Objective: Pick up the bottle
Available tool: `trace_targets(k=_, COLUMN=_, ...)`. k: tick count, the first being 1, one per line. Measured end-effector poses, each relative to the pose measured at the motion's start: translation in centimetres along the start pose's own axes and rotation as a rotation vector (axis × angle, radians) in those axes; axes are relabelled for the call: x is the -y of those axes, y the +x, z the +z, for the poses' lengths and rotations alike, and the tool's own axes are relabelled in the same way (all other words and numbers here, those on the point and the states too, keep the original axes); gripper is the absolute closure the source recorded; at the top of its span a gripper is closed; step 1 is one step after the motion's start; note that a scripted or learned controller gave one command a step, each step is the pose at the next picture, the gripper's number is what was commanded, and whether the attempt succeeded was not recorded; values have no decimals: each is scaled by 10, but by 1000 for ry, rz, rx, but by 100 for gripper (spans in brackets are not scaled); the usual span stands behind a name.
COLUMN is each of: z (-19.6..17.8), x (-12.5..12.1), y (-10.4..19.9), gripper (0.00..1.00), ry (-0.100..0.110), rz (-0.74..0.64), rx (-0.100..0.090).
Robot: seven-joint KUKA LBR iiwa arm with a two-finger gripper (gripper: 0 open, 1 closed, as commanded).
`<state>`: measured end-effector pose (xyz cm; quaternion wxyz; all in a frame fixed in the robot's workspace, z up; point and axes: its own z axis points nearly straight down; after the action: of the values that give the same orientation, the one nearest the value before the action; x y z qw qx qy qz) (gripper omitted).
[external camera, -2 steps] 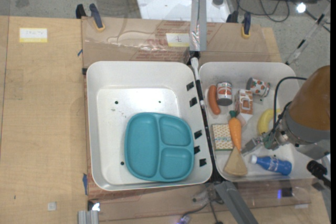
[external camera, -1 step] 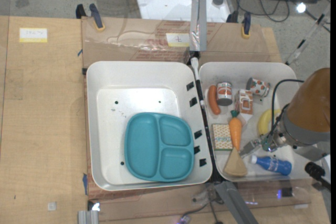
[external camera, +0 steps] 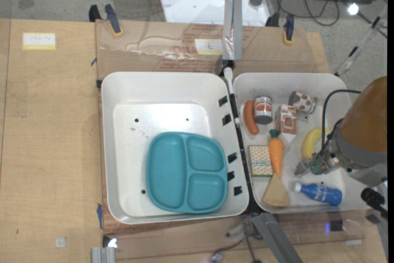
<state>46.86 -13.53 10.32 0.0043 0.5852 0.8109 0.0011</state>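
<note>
On the tan worktop (external camera: pixel 49 132), the blue plastic bottle (external camera: pixel 319 193) (lying flat) is just below the jaws (external camera: pixel 312 164); their opening I cannot tell.

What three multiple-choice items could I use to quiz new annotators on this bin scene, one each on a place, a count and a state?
1. Where does the blue plastic bottle with a white cap lie?
A. right white bin, near front edge
B. left white bin
C. on the bench

2. How many compartments has the teal plastic divided plate?
A. two
B. three
C. five

3. How is the bottle resting?
A. upright
B. on its side
C. lifted clear of the bin

Answers: 1 A, it rests near the right bin's front wall, below the gripper. 2 B, ridges split the plate into three. 3 B, it lies lengthwise on the bin floor.
</note>
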Motion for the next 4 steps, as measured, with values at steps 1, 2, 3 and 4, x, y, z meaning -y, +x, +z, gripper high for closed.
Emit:
trace_targets(k=1, z=0, x=0, y=0, gripper=0, ry=0, rz=0, rx=0)
trace_targets(k=2, z=11, x=1, y=2, gripper=0, ry=6, rz=-32, rx=-6)
trace_targets(k=3, z=0, x=0, y=0, gripper=100, ry=0, rz=-29, rx=1)
trace_targets(k=4, z=0, x=0, y=0, gripper=0, ry=0, rz=-29, rx=0)
